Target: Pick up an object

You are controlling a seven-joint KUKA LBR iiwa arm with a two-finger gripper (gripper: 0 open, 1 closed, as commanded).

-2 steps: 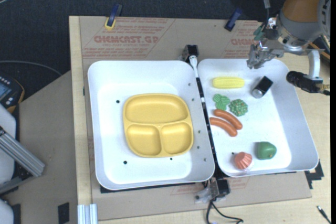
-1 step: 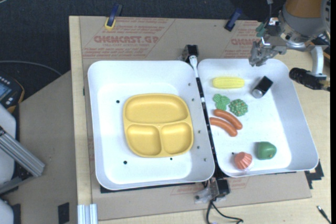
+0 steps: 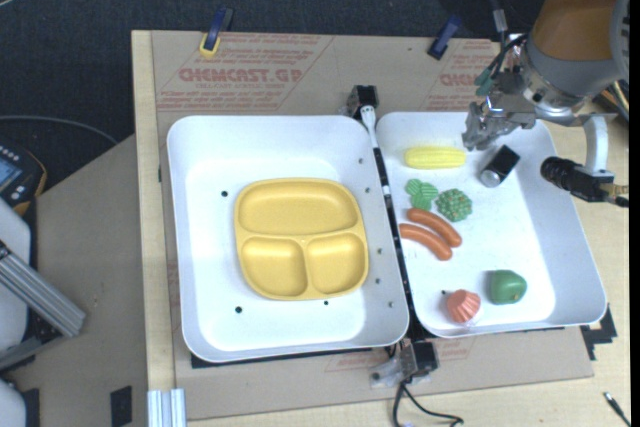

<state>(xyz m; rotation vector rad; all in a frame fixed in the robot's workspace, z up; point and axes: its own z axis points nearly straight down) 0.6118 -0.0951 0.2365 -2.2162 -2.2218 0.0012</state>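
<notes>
One gripper (image 3: 480, 137) above right bin (image 3: 560, 245) | grip state unclear | arm cropped top-right

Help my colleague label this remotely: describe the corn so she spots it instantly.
Look in the right-hand white bin, near its far edge. The corn lies lengthwise there, just left of the tool. It is the bin's one pale yellow piece.
</notes>
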